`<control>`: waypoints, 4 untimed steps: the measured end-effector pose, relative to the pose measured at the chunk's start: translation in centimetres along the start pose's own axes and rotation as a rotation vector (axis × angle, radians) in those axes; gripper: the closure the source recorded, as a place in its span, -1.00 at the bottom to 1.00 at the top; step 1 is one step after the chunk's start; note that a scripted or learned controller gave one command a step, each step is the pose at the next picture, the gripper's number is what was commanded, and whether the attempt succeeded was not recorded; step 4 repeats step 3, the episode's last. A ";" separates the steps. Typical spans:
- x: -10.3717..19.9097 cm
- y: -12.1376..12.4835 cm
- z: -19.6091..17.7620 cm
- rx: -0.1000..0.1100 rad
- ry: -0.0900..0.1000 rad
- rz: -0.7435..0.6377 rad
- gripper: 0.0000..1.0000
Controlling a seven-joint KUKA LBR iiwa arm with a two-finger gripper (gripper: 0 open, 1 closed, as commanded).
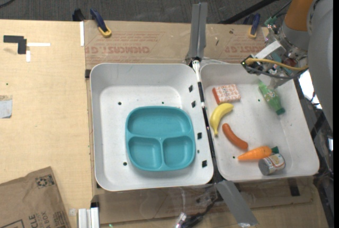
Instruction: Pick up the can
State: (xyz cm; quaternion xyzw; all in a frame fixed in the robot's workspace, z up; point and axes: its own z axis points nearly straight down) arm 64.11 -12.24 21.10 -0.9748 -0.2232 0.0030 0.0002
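Nearest the camera, a piece of brown cardboard (29, 198) lies on the bench (42, 116), well apart from the work area. Target: the can (272, 163) lies on its side in the near right corner of the right bin (254, 116), close to the near rim. The leafy end of the carrot (255, 154) sits just beside it, possibly touching; I cannot tell which. Further into the same bin I note a sausage (234, 136), a banana (220, 116), a small pink box (226, 93) and a green bottle (271, 98). The left bin (106, 116) holds a teal divided plate (160, 138) and plays no part in this task. My gripper (276, 78) hangs over the far right part of the right bin, near the top of the green bottle and well apart from the can. Whether it is apart or together cannot be told from this view, and nothing is seen clamped in it. Step in hand, as I judge it: approach, with the pick not yet begun. The next move calls for travel toward the near edge of the bin, passing clear of the bottle, then alignment above the can. I should set the grip across the can's round body, not along its length. Caution: the carrot and the bin wall leave little room on either side, and a can on its side may roll when touched.
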 end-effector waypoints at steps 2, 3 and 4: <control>1.3 -1.6 -0.9 0.000 0.002 0.099 1.00; -1.4 -4.9 -0.8 0.001 0.001 0.196 1.00; -1.4 -4.9 -0.8 0.001 0.001 0.196 1.00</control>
